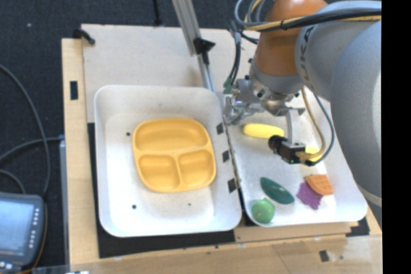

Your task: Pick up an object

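Observation:
My gripper (232, 113) hangs over the left edge of the right bin (350, 199), near the wall between the two bins, under the orange wrist. A yellow banana-shaped object (262, 131) lies just to its right, apart from it. Nearer the front of that bin lie a dark green oval piece (277, 190), a light green round object (262, 210), a purple piece (309, 196) and an orange piece (319, 185). I see nothing between the fingers.
The left bin (112, 215) holds a yellow divided plate (173, 154) in its middle. A slanted metal rail (183, 9) rises behind the bins. The arm covers the back of the right bin.

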### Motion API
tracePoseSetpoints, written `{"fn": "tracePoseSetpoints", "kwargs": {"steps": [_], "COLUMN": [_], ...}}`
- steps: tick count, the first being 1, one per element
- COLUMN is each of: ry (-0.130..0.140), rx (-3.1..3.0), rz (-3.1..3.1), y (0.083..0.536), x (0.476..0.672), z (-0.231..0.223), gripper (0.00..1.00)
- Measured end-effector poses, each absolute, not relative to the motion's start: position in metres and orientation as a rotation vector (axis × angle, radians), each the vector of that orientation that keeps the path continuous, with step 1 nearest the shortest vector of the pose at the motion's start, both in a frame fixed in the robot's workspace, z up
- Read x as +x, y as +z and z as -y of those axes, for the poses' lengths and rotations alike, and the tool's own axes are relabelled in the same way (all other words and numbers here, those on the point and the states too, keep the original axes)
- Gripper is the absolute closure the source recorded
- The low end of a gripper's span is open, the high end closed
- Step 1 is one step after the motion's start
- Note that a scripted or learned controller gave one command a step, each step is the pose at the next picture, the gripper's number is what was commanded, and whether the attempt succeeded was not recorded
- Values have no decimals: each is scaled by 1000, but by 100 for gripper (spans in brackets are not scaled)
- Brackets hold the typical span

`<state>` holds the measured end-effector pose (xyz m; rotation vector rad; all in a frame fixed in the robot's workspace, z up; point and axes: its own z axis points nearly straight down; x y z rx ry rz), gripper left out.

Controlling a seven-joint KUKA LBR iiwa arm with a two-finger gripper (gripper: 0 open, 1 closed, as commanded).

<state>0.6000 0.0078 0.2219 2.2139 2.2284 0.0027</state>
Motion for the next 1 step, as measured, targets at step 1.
{"fn": "tracePoseSetpoints", "kwargs": {"steps": [1], "ry": [4], "rx": [2214], "rz": [-2227], "y": [222], "x": [631], "z": [-41], "gripper": [100]}}
